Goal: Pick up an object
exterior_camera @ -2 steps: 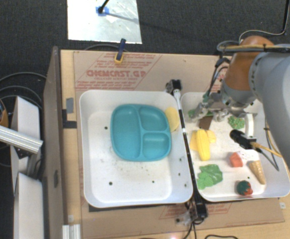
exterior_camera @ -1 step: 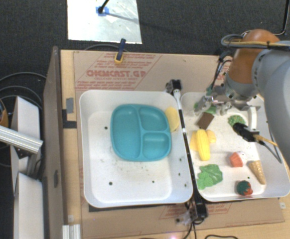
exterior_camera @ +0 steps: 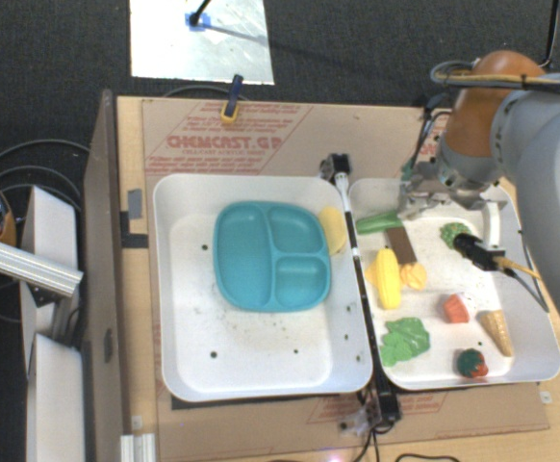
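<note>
Gripper (exterior_camera: 424, 200) poised low over the right bin (exterior_camera: 540, 349), near the green pod (exterior_camera: 377, 222); its grip cannot be told. Nothing visibly lifted; pickup remains.

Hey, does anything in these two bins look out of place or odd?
One thing: a pale yellow piece leans against the left bin's right wall beside the teal plate, apart from the other toy food, which all lies in the right bin.

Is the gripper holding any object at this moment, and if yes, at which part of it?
It cannot be told. The gripper is low over the far end of the right bin, close to the green vegetable, but no object is visibly in its hold.
</note>
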`<move>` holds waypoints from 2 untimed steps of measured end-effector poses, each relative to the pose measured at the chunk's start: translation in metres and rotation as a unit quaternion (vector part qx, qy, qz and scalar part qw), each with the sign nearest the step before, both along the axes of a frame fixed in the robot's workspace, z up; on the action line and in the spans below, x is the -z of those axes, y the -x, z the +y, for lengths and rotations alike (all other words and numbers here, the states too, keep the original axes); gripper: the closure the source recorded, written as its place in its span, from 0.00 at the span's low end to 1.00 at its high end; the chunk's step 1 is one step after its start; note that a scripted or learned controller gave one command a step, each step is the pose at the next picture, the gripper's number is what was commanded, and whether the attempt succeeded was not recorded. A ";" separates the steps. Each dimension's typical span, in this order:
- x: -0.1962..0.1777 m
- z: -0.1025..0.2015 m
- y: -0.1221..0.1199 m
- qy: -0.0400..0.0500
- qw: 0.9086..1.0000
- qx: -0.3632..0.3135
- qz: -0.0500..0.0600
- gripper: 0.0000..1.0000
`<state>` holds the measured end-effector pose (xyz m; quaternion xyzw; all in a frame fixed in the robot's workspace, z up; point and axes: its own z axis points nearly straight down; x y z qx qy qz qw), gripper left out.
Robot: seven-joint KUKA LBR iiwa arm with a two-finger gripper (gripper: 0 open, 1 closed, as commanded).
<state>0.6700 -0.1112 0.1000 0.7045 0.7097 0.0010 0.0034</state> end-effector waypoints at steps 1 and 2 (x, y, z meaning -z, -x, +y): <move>-0.088 0.086 0.001 -0.002 1.000 0.000 0.001 1.00; -0.009 -0.047 0.002 0.000 1.000 0.006 0.002 1.00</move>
